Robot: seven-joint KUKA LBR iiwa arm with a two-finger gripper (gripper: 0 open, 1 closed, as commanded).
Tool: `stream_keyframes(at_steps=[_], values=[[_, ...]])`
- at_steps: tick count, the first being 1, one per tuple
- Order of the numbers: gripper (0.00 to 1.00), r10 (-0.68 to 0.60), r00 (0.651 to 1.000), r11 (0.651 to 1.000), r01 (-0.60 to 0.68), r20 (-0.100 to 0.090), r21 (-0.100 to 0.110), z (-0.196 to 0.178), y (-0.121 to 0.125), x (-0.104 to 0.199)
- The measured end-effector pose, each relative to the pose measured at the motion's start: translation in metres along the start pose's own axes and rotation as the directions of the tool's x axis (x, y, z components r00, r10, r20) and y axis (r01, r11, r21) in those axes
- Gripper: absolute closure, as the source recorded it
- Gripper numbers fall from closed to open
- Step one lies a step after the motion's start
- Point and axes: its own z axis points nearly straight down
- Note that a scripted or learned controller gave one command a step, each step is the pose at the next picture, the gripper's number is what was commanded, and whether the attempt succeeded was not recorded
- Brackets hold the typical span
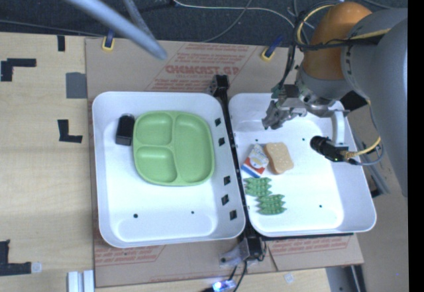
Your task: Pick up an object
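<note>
Gripper (273,118), finger state unreadable, hovers upper right bin (344,218); approach step. Next: descend toward bread slice (279,157).

Left bin (106,171): the pale green divided plastic plate (174,148) takes up the middle and far part; a small black block (124,130) sits just beside its left edge.
Left bin, open floor: a bare white strip along the near wall, and a narrow margin down the left side.
Right bin (351,204): a tan bread-like slice (279,157), a small red, white and blue packet (255,160) and two green pea pods (264,195) cluster near the left wall.
Right bin, open floor: the right half and the near right corner lie bare.
Overhead: the grey arm with its orange band (334,32) hangs over the far right corner; the two-finger gripper (273,120) hovers above the far left part.
Divider: black clips (222,141) line the shared walls between the bins.
</note>
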Motion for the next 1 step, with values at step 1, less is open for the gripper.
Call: stream_keyframes(at_steps=[1], values=[[1.00, 0.000, 1.000, 1.000, 0.000, 0.000, 0.000, -0.0619, -0.0029, 0.0007]])
